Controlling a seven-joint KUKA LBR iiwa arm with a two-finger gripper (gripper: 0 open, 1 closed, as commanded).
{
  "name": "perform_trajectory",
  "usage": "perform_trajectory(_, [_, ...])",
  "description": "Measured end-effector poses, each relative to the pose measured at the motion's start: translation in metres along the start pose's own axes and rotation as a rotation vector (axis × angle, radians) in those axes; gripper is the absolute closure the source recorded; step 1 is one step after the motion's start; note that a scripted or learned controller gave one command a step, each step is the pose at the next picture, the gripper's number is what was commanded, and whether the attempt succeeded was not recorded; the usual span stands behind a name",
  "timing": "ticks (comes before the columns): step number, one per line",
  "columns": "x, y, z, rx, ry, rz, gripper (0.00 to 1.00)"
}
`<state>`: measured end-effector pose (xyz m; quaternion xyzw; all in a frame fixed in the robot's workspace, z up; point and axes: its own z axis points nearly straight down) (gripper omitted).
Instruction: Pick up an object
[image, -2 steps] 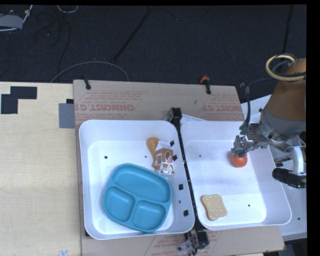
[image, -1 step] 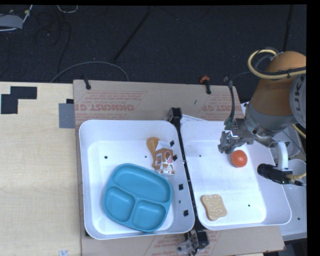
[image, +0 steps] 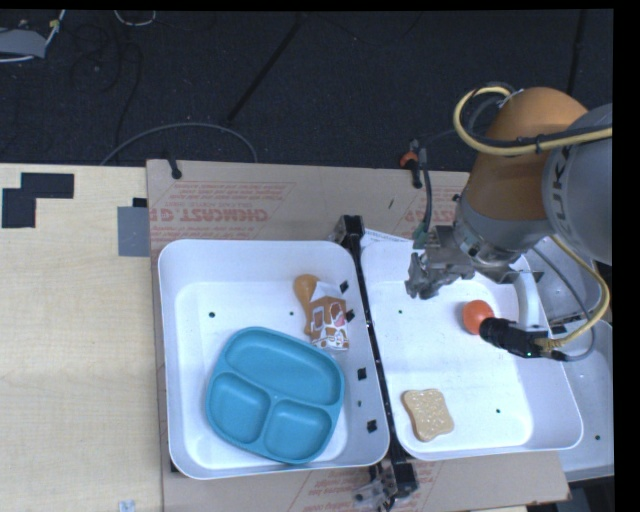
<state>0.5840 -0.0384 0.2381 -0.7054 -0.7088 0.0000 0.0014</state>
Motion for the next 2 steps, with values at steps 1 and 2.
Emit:
perform_trajectory(1, [0.046, 0.001, 0.010, 0.003, -0.001, 0.002, 1.00])
perform_trajectory(2, [0.102, 0.013, 0.021, 0.002, 0.000, 0.000, 1.00])
